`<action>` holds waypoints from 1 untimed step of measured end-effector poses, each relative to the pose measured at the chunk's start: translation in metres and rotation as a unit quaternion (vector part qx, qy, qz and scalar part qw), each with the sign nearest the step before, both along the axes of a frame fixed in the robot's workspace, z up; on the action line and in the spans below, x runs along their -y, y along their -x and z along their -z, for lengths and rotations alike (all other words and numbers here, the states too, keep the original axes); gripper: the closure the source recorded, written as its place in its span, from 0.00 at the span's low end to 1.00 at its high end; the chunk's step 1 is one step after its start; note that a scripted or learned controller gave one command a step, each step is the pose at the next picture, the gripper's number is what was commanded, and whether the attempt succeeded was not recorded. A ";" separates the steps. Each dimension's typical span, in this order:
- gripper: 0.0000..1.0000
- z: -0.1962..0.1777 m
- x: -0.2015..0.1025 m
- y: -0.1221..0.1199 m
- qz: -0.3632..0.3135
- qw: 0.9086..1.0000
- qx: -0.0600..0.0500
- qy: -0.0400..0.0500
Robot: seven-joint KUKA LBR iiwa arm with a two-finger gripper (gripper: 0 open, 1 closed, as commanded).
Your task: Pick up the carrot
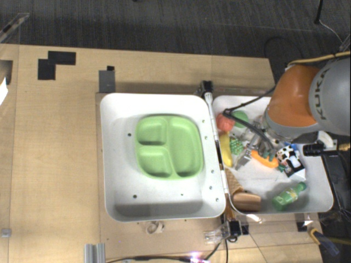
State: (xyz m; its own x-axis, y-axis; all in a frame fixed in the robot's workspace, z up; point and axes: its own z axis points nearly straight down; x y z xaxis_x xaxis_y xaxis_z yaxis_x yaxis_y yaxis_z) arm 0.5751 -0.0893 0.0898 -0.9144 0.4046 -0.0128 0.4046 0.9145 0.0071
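The orange carrot (pixel 264 159) lies in the middle of the right bin (pixel 321 201), partly under the arm's wrist. My gripper (pixel 247 151) hangs low over that bin, just left of the carrot's visible end, and its metal fingers (pixel 241 159) point down and to the left. The gripper looks open, and I see nothing held between the fingers. The grey arm with its orange band (pixel 293 100) hides the back of the right bin.
The left bin (pixel 115 201) holds a green divided plate (pixel 167 146). Around the carrot lie a red fruit (pixel 225 123), a yellow banana (pixel 225 150), a green bottle (pixel 289 196), a brown bread piece (pixel 245 200) and a black-and-white item (pixel 290 160).
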 end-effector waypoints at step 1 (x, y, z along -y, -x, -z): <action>0.00 -0.001 0.006 0.058 0.034 0.999 0.003 0.001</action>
State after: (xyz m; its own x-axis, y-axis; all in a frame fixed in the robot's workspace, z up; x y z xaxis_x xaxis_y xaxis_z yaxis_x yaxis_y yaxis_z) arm 0.5171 -0.0956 0.0904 -0.8847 0.4658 -0.0184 0.4657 0.8849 0.0076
